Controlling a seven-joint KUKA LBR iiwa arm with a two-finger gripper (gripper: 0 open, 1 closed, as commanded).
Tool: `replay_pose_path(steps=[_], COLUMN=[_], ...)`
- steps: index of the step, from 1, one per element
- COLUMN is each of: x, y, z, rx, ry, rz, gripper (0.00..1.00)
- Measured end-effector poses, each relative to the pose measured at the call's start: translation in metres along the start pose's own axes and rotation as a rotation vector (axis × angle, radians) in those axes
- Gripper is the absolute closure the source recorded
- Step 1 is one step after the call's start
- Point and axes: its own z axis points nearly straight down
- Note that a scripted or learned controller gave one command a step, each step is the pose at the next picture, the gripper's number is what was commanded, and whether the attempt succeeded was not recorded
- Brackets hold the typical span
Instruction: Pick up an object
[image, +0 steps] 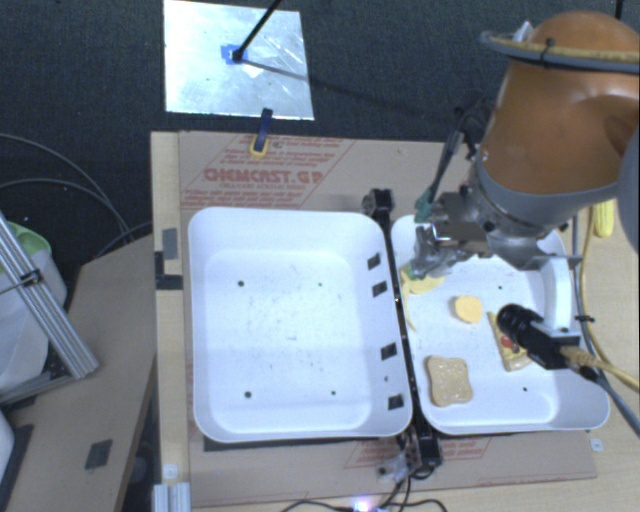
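— Nearest us, a tan square slice of toast (449, 380) lies flat at the front of the right-hand shallow white plastic bin (520, 405). Is that the target?

— I judge not. The claw (430, 265) hangs low at that bin's far left corner, right over a pale yellow flat scrap (424, 285) beside the wall.

— Clamped on it?

— I cannot tell whether the claw is apart or together, and the scrap lies on the bin floor. I'd call this the reach-and-grasp step.

— And next?

— Closing squarely on the scrap, then rising straight up, clear of the wall. A small round yellow disc (467, 309) sits near, but apart, so it shouldn't interfere.
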Motion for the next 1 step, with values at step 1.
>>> replay_pose_path(steps=[1], x=[-0.0126], y=[-0.003], z=[0.004], rx=[0.004], ry=[-0.002], rz=[0.009], gripper=[1.0])
